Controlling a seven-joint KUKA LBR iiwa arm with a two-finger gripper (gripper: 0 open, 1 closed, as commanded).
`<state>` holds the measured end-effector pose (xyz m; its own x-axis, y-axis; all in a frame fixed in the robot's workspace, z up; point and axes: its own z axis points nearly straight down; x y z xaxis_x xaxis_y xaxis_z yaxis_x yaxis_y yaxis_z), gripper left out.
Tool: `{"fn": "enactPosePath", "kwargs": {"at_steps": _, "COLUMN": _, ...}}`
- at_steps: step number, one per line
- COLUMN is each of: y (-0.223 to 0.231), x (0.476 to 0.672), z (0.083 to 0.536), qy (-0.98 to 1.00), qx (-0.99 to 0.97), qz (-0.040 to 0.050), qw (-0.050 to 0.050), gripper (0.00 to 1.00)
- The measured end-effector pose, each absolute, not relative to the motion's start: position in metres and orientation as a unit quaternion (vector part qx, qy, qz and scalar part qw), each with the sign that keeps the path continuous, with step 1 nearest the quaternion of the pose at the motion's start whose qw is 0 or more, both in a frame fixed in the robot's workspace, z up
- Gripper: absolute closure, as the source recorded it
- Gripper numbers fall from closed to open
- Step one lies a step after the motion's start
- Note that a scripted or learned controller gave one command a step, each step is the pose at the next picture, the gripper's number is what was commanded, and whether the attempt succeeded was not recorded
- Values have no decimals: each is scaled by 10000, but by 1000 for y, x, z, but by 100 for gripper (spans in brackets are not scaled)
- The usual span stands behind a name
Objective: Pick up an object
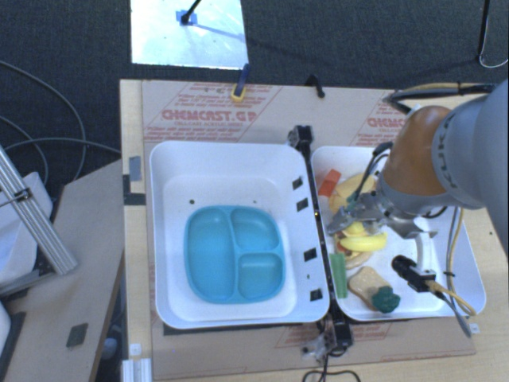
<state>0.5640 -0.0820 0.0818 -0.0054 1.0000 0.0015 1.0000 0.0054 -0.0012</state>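
My gripper point(351, 220) is low in the right bin point(474, 286), on top of a pile of yellow bananas point(364, 242). It touches or nearly touches the bananas, and the wrist hides the contact. An orange-red piece point(329, 183) lies just behind the gripper, beside another yellow fruit point(347, 190). A green stick point(339, 274) lies along the bin's left wall. A tan bread slice point(365, 282) and a dark green broccoli-like piece point(386, 299) sit at the front of the bin.
The left bin point(171, 173) holds a blue divided plate point(235, 253). A black divider with clips point(312, 213) runs between the bins. The grey arm with its orange band point(421, 153) covers the back right of the right bin. A black fitting with cables point(413, 273) hangs over that bin.
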Motion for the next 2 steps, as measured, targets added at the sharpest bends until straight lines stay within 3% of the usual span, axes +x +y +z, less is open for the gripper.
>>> {"fn": "enactPosePath", "kwargs": {"at_steps": 1, "y": -84, "x": 566, "z": 96, "qy": -7079, "qx": -7063, "qz": -25, "qw": -25, "gripper": 100}}
{"fn": "enactPosePath", "kwargs": {"at_steps": 2, "y": -11, "x": 532, "z": 190, "qy": -7111, "qx": -7031, "qz": -38, "qw": -15, "gripper": 100}}
